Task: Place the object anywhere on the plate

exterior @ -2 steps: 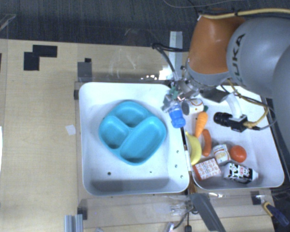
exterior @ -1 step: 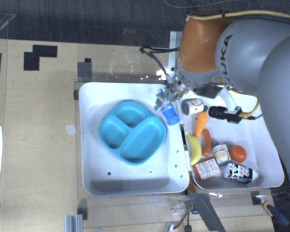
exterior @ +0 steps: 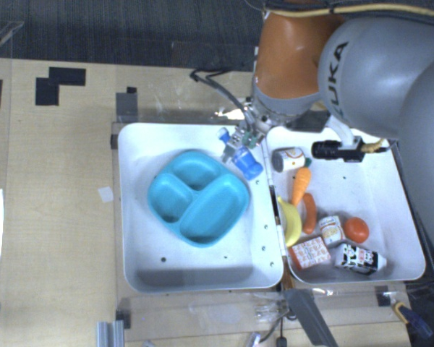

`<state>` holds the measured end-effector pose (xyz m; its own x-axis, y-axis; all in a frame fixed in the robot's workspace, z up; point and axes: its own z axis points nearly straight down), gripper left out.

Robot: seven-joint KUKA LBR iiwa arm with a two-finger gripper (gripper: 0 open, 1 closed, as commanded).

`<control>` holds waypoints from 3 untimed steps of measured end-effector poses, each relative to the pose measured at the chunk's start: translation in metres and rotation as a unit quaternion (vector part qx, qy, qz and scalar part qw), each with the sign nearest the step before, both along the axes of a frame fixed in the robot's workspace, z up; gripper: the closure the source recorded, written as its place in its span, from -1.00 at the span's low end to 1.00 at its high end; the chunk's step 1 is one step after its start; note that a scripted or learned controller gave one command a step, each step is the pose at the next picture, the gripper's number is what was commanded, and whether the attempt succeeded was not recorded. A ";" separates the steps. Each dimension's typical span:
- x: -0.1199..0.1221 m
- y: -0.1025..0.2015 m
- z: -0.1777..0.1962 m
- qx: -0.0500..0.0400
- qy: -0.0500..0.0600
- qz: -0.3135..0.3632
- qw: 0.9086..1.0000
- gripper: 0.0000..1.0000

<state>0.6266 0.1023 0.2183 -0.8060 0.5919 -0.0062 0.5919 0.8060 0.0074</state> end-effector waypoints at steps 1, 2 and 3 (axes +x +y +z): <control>0.035 -0.006 -0.032 -0.001 0.000 0.046 0.999 1.00; 0.036 -0.006 -0.032 0.000 0.000 0.046 0.999 -1.00; 0.038 -0.005 -0.018 0.001 -0.005 0.046 0.999 1.00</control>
